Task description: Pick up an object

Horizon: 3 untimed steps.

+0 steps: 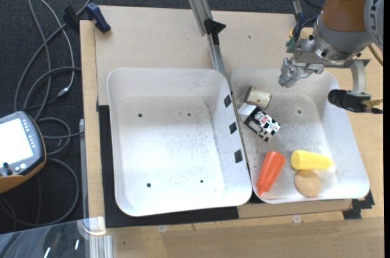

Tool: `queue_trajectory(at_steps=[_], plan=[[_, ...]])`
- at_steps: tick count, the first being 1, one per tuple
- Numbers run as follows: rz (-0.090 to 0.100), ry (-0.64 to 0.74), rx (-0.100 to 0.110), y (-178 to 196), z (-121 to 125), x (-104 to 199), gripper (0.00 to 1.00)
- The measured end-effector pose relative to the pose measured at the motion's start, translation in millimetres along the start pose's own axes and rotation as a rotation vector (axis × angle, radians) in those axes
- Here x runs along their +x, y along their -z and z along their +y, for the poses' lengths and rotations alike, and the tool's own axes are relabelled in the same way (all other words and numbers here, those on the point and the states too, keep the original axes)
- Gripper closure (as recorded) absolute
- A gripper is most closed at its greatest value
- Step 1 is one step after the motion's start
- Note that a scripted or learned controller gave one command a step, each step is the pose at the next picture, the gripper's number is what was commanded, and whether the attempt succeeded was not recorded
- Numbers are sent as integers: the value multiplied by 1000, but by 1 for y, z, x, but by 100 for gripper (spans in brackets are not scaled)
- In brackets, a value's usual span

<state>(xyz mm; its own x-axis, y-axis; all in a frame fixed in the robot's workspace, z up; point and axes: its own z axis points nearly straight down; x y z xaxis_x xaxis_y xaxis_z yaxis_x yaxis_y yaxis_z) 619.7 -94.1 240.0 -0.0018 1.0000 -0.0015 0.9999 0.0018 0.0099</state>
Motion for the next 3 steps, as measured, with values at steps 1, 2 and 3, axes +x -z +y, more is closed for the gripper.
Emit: queue_trajectory(at_steps=[1, 2, 3], plan=[[1, 0, 5, 10, 1, 0, 100], [5, 4, 13, 16, -19, 53, 100], [5, 5, 13, 23, -31, 104, 100]])
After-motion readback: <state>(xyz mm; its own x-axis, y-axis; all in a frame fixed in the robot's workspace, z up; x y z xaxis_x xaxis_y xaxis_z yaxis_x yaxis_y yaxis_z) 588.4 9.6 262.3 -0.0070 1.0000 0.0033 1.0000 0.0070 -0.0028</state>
